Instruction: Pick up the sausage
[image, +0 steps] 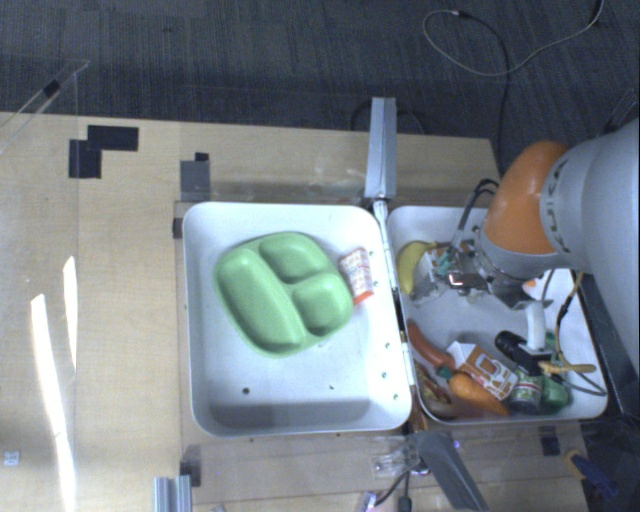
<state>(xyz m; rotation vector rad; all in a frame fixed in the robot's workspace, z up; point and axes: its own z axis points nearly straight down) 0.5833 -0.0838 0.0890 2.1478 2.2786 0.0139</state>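
The sausage (429, 350) is a reddish-brown link lying at a slant by the left wall of the right bin (592, 402), towards its front. My gripper (443, 273) hangs over the back of that bin, well behind the sausage and apart from it. It is beside a yellow fruit (411, 262). Nothing shows between its tips.
In front of the sausage lie an orange carrot (478, 392), a brown printed packet (492, 372) and a dark green item (540, 394), packed close together. The left bin (210, 400) bears a green divided plate (284, 291) and a small red and white packet (357, 274).
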